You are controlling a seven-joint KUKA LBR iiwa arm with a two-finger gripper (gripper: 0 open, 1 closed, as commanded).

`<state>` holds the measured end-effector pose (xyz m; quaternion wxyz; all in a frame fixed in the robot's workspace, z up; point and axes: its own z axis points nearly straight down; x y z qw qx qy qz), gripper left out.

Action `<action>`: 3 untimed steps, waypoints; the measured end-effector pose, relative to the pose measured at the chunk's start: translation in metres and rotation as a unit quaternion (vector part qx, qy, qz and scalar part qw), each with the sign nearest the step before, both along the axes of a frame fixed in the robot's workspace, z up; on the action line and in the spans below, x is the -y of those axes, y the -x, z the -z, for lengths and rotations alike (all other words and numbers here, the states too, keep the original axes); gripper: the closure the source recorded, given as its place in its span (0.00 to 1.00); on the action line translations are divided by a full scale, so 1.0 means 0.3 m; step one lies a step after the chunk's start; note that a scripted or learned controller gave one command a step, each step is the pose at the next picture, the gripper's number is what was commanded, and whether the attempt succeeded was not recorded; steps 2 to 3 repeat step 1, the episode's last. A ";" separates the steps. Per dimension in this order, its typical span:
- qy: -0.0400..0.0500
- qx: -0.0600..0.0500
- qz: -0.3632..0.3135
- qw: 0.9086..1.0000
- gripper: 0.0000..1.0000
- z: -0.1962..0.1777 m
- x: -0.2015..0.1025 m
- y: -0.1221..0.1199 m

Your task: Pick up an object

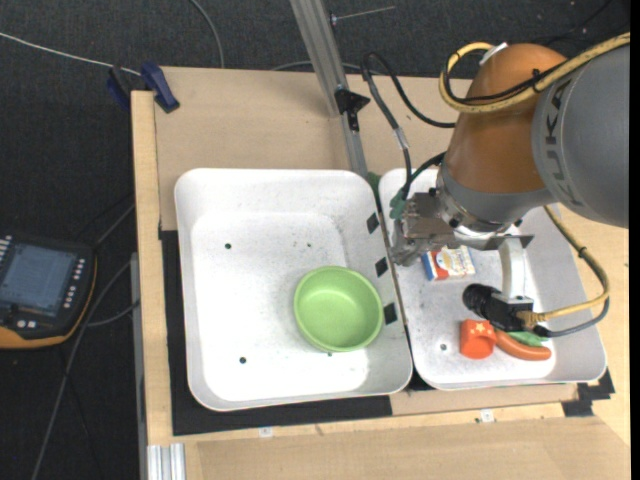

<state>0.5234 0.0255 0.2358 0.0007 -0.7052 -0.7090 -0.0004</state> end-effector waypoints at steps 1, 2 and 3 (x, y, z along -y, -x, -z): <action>0.000 0.000 0.000 1.000 1.00 -0.004 -0.210 0.014; 0.000 0.000 0.000 1.000 1.00 -0.004 -0.210 0.014; 0.000 0.000 0.000 1.000 1.00 -0.004 -0.210 0.014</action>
